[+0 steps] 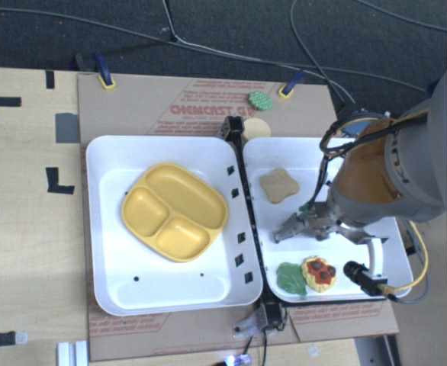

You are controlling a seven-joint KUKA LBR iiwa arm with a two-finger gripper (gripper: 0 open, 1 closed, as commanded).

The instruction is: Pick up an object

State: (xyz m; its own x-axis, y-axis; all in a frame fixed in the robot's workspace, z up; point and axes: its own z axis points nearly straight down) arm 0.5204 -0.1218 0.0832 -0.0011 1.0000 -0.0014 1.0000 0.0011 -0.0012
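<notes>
I reached in from the right side of the frame, my arm (391, 174) bent low over the right bin (391, 277), with the orange band sitting above the wrist near the bin's right half. The wrist was turned so that my gripper (281, 235) pointed towards the left, close to the divider between the two bins and about mid-height in the right bin. From this slanted look down I could not tell how far the gripper was open, nor whether it had hold of anything.

The gripper sat over bare white floor between the things I might pick. A tan slice (278, 184) lay above it in the bin's upper left part. A green leaf piece (289, 278) lay below it near the lower wall, with a round toy pizza (319, 273) touching the leaf's right side. All three were apart from the gripper. A yellow divided plate (174, 212) lay tilted in the middle of the left bin (105, 204).

Both bins rested on a cardboard sheet (132, 105). Its red print at upper centre read "CHEMCAST", and the smaller lines around it were too blurred to read. A small green disc (259, 100) lay on the cardboard above the bins.
</notes>
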